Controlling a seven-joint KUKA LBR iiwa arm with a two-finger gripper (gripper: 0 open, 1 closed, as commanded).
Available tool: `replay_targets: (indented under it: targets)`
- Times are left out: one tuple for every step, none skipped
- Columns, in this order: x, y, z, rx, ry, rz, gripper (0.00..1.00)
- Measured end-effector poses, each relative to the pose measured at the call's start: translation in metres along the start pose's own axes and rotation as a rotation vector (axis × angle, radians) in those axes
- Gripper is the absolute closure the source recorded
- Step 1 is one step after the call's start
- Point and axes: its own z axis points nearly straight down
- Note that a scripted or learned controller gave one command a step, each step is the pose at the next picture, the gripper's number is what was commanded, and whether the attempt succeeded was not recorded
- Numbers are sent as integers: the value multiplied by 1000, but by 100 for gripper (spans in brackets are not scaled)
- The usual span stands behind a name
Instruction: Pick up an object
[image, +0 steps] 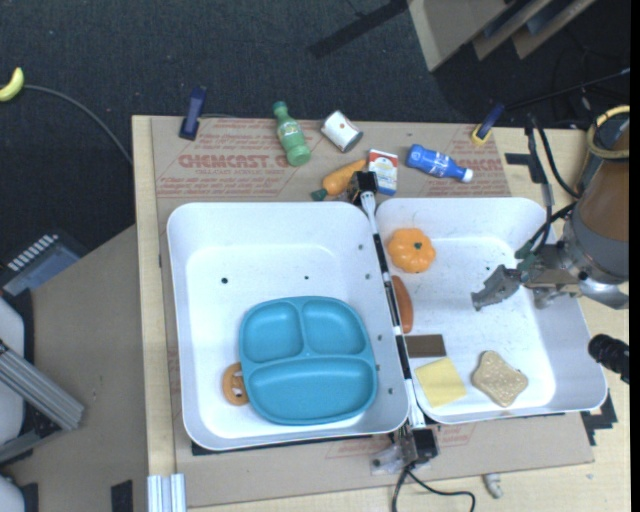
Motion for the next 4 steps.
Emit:
replay_targets:
  targets:
    - [7,67,148,1,0,1,0]
    - [24,146,152,-2,-1,-1,0]
    - [24,170,151,-4,-2,-1,0]
    - [24,171,141,-7,-3,-2,100]
